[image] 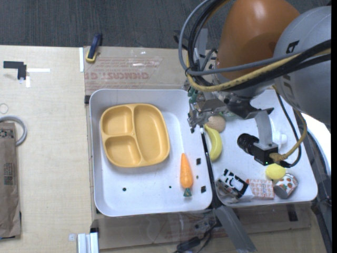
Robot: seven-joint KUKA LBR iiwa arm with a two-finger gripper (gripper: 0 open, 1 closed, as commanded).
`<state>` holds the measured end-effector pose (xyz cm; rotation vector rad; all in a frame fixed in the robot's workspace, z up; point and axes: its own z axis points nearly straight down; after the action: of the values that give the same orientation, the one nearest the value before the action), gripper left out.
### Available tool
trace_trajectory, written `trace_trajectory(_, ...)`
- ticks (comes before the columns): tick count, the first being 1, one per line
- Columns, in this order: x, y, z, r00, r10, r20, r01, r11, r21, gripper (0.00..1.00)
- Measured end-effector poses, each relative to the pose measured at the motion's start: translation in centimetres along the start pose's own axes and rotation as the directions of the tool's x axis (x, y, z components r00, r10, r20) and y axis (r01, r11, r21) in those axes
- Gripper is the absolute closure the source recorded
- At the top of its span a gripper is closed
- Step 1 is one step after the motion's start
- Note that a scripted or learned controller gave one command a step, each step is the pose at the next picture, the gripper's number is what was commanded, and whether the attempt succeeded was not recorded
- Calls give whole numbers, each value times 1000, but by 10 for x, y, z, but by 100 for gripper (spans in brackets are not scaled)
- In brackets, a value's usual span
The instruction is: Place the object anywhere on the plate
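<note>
Desk (52, 141) of pale wood carries a brown paper bag (8, 183) at its left edge and a small black bracket (15, 66) at the far left. A blue and yellow tool (94, 47) lies at the far edge of a sheet of cardboard (126, 70).

The left bin (152, 196) holds the yellow plate (158, 136), which has three sections and lies flat in the far left part of the bin. A carrot (186, 172) lies on the bin floor to the right of the plate and nearer, apart from it and close to the right wall.

The hand (196, 117) hangs over the wall where the two bins meet, at the far left corner of the right bin (305, 181). Whether it is released or clenched cannot be told, and no thing can be seen in its grasp.

Just right of the hand sits a beige lump (216, 123), and a banana (214, 143) lies touching the lump's near side. Which thing is meant for the plate cannot be told.

Along the near wall of the right bin lie a black and white item (233, 182), a patterned box (260, 188), a yellow ball (275, 171) and a grey and red item (286, 186).
</note>
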<state>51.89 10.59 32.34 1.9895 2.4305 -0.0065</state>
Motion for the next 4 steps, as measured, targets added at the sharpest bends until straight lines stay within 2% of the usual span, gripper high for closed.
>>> trace_trajectory(1,-46,-17,-13,972,235,0,-235,972,1,100)
trace_trajectory(2,-138,-55,38,871,492,0,-492,871,4,100)
trace_trajectory(3,-223,-87,16,630,776,1,-776,630,2,100)
trace_trajectory(4,-211,-26,-1,568,823,1,-823,568,3,100)
